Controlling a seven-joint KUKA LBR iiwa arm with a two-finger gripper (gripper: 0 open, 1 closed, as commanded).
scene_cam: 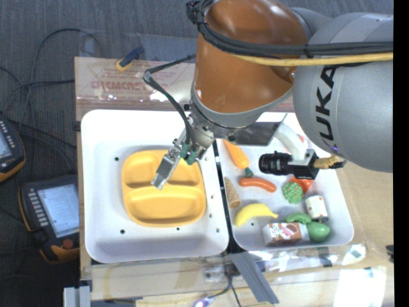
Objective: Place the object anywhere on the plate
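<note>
1. Two white bins sit side by side on my screen: the left bin [96, 171] holds a yellow plate [137, 203] and the right bin [340, 200] holds the loose things
2. The arm [243, 62] comes in from the right, and its orange band fills the upper middle of the view
3. The gripper [160, 178] hangs at a slant over the plate, with its tip near the middle where the ridges meet
4. I cannot tell whether the gripper is open or closed, or whether it touches the plate
5. I cannot tell which object is the one to be placed. All the loose ones I see lie in the right bin, apart from the plate
6. A carrot [238, 155] lies near that bin's left wall, with a red pepper [257, 183] just below it and a banana [252, 213] lower still
7. A brown box [283, 233] lies along the front edge, touching a green fruit [319, 230]; a white can [316, 206] stands just above them
</note>
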